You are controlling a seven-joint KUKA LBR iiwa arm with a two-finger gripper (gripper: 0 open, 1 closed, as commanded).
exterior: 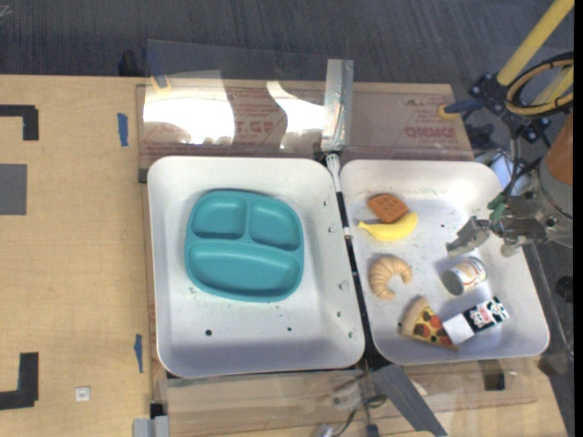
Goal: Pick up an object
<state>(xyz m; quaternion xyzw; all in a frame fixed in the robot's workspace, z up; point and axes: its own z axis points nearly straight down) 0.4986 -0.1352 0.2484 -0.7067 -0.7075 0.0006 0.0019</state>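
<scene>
A teal plastic plate with three compartments lies flat in the middle of the left shallow white bin, apart from its walls. The right shallow white bin sits just beside it, their rims touching. Both rest on a pale wooden bench marked with black corner brackets and short strips of blue tape. Behind the bins stands a clear plastic sheet, catching glare. A yellow pole slants across the dark grey carpet at upper right
</scene>
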